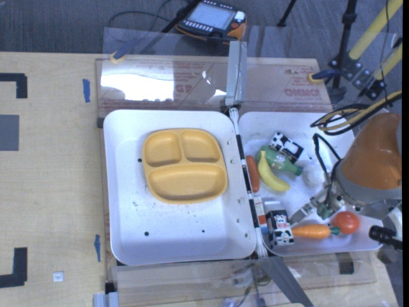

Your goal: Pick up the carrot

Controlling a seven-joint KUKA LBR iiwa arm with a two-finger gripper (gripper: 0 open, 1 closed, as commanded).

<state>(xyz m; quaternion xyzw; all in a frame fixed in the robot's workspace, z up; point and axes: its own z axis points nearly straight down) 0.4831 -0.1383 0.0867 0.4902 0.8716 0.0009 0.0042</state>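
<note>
The carrot point(310, 232) is orange with a green stub at its right end. It lies flat near the front wall of the right bin point(358, 247). My gripper point(317, 210) hangs just above and behind the carrot, under the grey arm with its orange band point(378, 153). Nothing shows as lifted or held. A red tomato point(346, 222) touches the carrot's green end on the right.
The right bin also holds a banana point(272, 175), a green bottle point(282, 164), a black-and-white toy point(286, 146), an orange sausage point(253, 173) along the left wall and a small black-and-white box point(280, 228) left of the carrot. A yellow divided plate point(185, 165) sits in the left bin point(124, 222).
</note>
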